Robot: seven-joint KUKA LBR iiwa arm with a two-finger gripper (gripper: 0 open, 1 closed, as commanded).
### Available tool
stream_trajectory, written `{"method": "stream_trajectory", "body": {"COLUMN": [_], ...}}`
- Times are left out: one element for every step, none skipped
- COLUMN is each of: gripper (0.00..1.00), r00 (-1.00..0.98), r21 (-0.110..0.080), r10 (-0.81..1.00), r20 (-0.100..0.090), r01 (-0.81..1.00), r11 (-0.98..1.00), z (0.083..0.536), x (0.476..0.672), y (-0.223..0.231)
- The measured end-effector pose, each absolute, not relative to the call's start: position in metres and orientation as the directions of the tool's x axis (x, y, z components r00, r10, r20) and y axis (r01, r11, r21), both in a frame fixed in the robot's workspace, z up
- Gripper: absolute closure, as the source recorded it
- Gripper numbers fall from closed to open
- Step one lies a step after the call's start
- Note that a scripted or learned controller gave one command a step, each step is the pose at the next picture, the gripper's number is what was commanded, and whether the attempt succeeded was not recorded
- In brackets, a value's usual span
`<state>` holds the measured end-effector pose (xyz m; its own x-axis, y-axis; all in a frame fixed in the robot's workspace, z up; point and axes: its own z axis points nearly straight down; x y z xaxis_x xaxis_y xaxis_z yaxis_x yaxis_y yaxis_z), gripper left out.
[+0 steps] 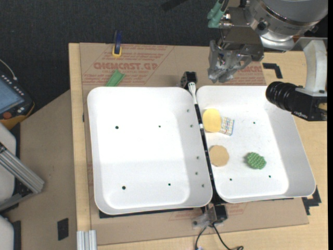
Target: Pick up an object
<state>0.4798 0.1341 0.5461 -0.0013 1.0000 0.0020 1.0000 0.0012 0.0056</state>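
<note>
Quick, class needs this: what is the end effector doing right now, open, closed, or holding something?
End effector: raised over the far rim of the right bin; open or closed cannot be told; nothing seen between its fingers.

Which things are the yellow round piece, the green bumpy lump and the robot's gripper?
yellow round piece (211,120): camera view, middle of its top face.
green bumpy lump (255,161): camera view, centre of its knobbly top.
gripper (227,73): camera view, lower tip, above the right bin's far rim.

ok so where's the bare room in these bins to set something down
The left bin has bare floor wall to wall. In the right bin, the far right corner and the front edge are free. It is crowded by the divider: yellow disc, small packet, tan disc, with the green piece to their right.
</note>
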Motion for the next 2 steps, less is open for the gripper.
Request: {"method": "stream_trajectory", "body": {"gripper": [1.0,1.0], "r00": [0.004,0.006], "r21": [-0.012,-0.008], "r10": [1.0,1.0], "r20": [-0.003,-0.002], "r01": [1.0,1.0], "r11": [-0.004,-0.006], "z": [0.441,0.387], "x": [0.48,0.479], "y": [0.103,0.06]}}
